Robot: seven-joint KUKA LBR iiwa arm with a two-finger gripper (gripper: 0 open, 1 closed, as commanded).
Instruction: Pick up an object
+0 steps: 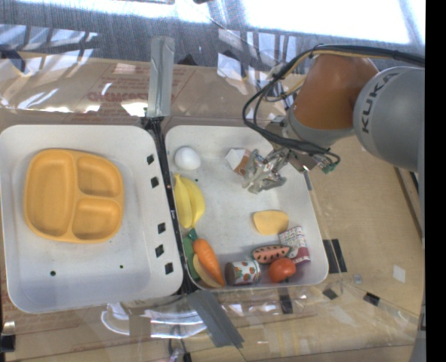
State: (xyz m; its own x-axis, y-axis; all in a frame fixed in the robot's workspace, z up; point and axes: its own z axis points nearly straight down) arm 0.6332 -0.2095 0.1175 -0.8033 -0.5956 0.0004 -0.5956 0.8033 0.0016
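Two shallow white bins sit side by side below us: the left bin (11,225) carries a yellow three-compartment plastic tray (73,195), and the right bin (226,210) holds all the loose items. We see our metal two-finger gripper (266,173) low in the upper part of the right bin, just beside a small white-and-red crumpled packet (238,161). Whether the tips touch that packet we cannot tell, and the shiny linkage is too cluttered for us to say whether the gripper is spread or pressed together.

Along the left wall of that bin lie a white egg-shaped ball (187,158), a yellow toy banana (189,201) and an orange toy carrot (208,261). A pale yellow wedge (271,221) rests near the middle, apart from the gripper. Along the near edge we count a small printed can (243,272), a red tomato-like ball (281,270), a watermelon slice (271,253) and a striped little tin (294,240).

By our judgement the pick is not yet done: nothing is visibly caught or raised off the bin floor. What remains is a firm closure on one item, most likely the packet, and a lift clear of the bin.
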